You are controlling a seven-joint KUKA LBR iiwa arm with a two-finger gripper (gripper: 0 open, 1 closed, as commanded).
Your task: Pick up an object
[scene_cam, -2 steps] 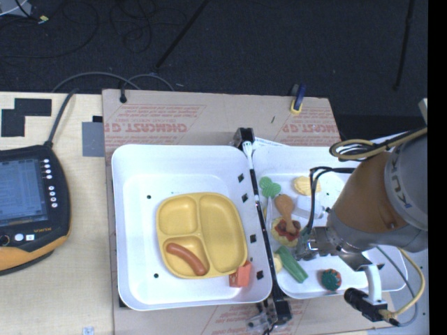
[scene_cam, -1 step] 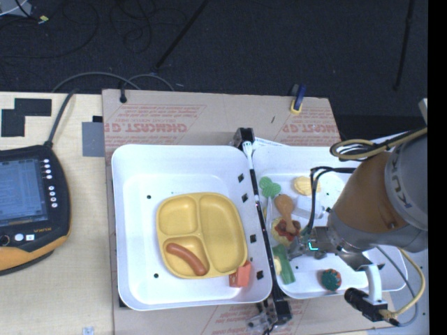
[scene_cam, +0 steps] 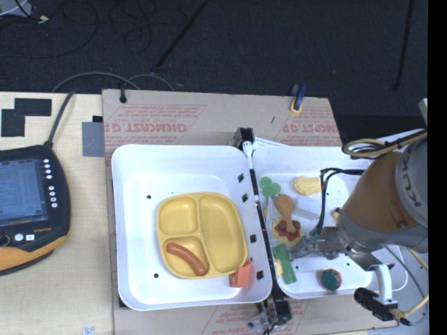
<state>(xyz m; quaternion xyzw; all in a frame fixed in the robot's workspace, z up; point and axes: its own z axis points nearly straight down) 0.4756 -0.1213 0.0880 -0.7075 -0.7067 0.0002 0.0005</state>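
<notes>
The right bin (scene_cam: pixel 328 160) holds several small toy foods: a green leafy piece (scene_cam: pixel 269 186), a pale yellow chip (scene_cam: pixel 306 185), a brown drumstick (scene_cam: pixel 284 205), a red and yellow piece (scene_cam: pixel 285 229), a green stick (scene_cam: pixel 284 265) and a round green and red piece (scene_cam: pixel 330 278). My gripper (scene_cam: pixel 302 246) reaches in from the right and sits low over the bin's left part, between the red and yellow piece and the green stick. The wrist hides how it meets them.
The left bin (scene_cam: pixel 133 166) holds a yellow divided plate (scene_cam: pixel 209 229) with a sausage (scene_cam: pixel 186 256) in its lower compartment, and an orange block (scene_cam: pixel 241 276) by its front right corner. A teach pendant (scene_cam: pixel 28 201) lies on the bench at far left. Cables hang around the arm.
</notes>
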